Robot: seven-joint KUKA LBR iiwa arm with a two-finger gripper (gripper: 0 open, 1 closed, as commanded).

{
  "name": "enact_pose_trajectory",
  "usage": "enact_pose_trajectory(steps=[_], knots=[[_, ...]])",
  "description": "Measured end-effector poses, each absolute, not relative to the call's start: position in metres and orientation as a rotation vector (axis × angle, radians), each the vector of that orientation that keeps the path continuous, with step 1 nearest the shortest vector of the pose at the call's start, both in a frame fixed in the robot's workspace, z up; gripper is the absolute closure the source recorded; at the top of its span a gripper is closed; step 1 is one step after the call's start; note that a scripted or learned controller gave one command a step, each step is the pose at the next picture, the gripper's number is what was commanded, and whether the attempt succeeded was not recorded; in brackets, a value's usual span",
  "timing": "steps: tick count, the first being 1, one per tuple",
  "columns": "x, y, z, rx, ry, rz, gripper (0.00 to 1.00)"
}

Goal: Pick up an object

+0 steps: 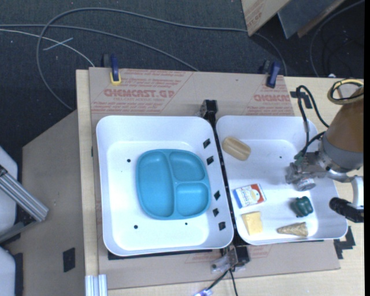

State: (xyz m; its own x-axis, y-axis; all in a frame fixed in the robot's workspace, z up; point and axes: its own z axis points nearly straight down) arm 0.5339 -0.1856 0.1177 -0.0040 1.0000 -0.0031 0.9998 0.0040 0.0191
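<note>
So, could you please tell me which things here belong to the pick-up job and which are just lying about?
Part of the job, in the right white bin:
- pincer
- tan bread roll
- small red, white and blue carton
- yellow cheese block
- dark green round piece
- tan wedge

Lying about:
- blue divided plastic plate in the left white bin
- blue clamps
- cardboard box
- cables

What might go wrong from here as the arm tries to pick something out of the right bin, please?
The claw hangs over bare bin floor, with the green piece just below it in the picture, so a straight descent could miss. The carton, cheese slice and wedge lie flat and close together, so a grasp there could nudge a neighbour.
</note>
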Motion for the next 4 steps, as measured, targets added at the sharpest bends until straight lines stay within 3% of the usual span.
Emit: enact_pose_trajectory(steps=[1, 3, 4], knots=[[0.534, -0.196, 0.169, 2.218, 2.218, 0.003, 1.00], [0.537, -0.195, 0.272, 2.216, 2.220, 0.004, 1.00], [0.547, -0.147, 0.262, 2.217, 2.230, 0.002, 1.00]])
